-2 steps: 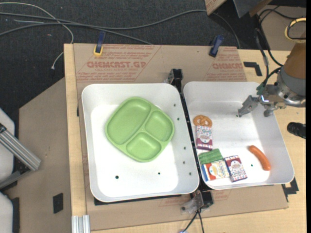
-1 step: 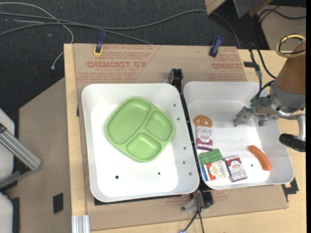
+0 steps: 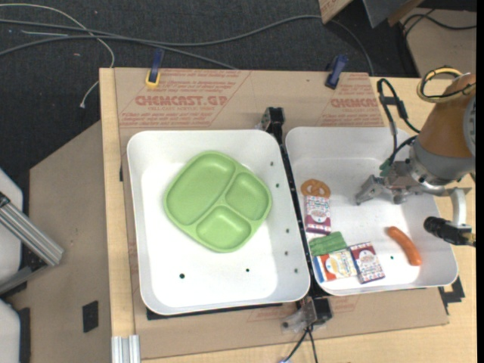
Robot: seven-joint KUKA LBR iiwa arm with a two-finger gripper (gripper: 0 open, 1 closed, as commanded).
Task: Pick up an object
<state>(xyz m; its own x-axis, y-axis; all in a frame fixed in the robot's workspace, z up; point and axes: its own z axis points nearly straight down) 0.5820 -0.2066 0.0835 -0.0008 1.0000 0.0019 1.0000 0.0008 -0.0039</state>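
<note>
right white bin (image 3: pixel 355 138), hand (image 3: pixel 384 190) splayed open, holding nothing

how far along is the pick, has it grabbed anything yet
Done: the arm has reached into the right bin, with the gripper low over bare floor near the back. In hand: nothing shows between its fingers. Left: the whole grasp. The pretzel, orange carrot, green packet and small cards all lie on the bin floor, and the green divided plate sits in the left bin.
</note>
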